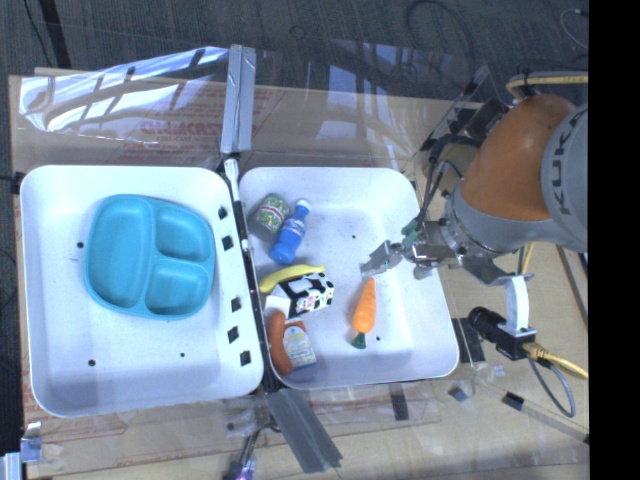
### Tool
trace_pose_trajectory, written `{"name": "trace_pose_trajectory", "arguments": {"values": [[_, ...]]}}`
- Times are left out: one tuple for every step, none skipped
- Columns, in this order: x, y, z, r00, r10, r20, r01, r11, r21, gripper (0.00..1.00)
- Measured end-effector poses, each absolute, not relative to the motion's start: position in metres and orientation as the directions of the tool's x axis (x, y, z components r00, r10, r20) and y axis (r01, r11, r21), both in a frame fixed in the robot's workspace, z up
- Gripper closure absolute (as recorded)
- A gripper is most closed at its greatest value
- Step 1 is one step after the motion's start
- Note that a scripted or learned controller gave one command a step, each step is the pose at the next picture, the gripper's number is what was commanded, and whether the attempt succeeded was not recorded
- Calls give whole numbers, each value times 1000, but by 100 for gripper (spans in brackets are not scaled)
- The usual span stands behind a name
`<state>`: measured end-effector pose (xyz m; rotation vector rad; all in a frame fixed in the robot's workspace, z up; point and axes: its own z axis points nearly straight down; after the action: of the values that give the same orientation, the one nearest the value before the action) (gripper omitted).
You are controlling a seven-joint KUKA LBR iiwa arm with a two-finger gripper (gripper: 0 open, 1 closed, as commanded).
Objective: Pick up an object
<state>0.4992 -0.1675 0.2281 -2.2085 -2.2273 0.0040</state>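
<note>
Camera view from above has the hand hanging over the right side of the right bin, with nothing visibly between its fingers; whether they are spread or pressed together I cannot tell at this size. Just below and a little left of the hand lies a carrot, the nearest candidate. Further left of the hand sit a black-and-white cow toy with a banana touching it, and a small bottle with an orange body below those. Up and left of the hand are a blue bottle and a green can. Well left, in the other bin, rests a blue divided plate. By my judgement nothing is picked yet: choosing, descending, closing and lifting all remain.
</note>
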Motion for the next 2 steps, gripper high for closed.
{"name": "trace_pose_trajectory", "arguments": {"values": [[520, -199, 93, -407, 914, 1, 914, 407, -1, 0], [521, -199, 103, -411, 912, 1, 912, 411, -1, 100]]}}
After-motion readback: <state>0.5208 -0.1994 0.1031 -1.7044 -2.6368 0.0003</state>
